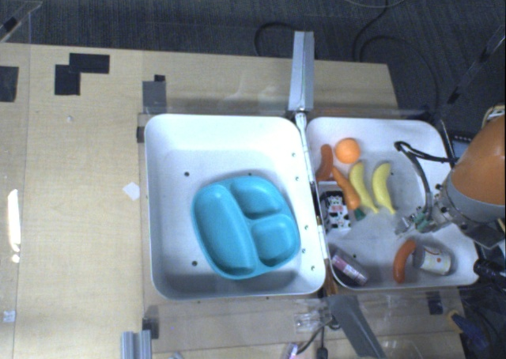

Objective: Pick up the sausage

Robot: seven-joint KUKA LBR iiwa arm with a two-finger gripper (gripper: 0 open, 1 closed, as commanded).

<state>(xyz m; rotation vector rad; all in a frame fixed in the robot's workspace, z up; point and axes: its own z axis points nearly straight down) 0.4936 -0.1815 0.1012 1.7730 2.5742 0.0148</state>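
— Orange-red and curved, the sausage (403, 259) lies near the front wall of the right bin (378, 126), bowed like a small arc. What worries you?

— What touches it. A pale, stubby cylinder (433, 259) lies right against its right side. If my claw (417, 221) comes down wide, I judge one side lands on that cylinder, and I either pinch both or shove the sausage away.

— What is your claw doing now?

— It hangs just above and behind the sausage, near the bin's right end. How far apart it stands I cannot tell from this slant, and I see nothing in it.

— Any other risks?

— The sausage looks smooth and rounded, so it could roll or squirt out of a shallow pinch. It also sits close to the front wall, leaving little room on that side. Further off, two bananas (371, 186) and a carrot (337, 178) lie behind it, well apart.

— And the left bin (223, 130)?

— It carries a blue divided tray (247, 226), well away from all this.
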